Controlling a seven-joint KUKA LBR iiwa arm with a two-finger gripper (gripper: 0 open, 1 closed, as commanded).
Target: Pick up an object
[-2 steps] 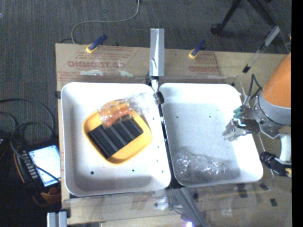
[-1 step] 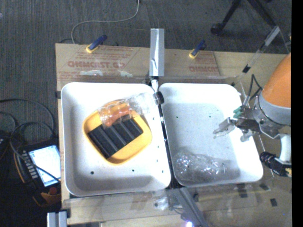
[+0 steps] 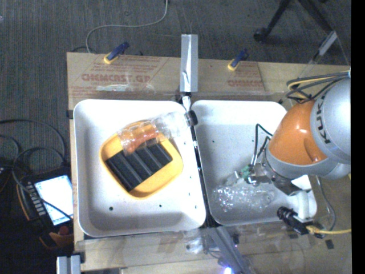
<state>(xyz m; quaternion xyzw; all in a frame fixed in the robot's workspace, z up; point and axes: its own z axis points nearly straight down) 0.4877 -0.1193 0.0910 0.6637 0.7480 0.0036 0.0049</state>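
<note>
My gripper [image 3: 250, 174] is low in the right bin [image 3: 228, 124], mostly hidden under the arm's orange wrist band. Right below and to its left lies a crumpled clear plastic object [image 3: 242, 197] on the bin floor near the front wall. The gripper appears to touch or hover just over the plastic's upper edge; I cannot tell which. In the left bin [image 3: 91, 153] a yellow tray with a black ribbed insert [image 3: 141, 164] lies tilted, and a clear packet with orange contents [image 3: 142, 131] rests on its far edge.
The grey arm and its cables cover the right bin's right side. A metal post [image 3: 189, 61] stands behind the ridge between the bins. Two clamps [image 3: 116, 52] [image 3: 237, 60] sit on the back board. A device with a lit screen [image 3: 48, 196] lies off the bench's left.
</note>
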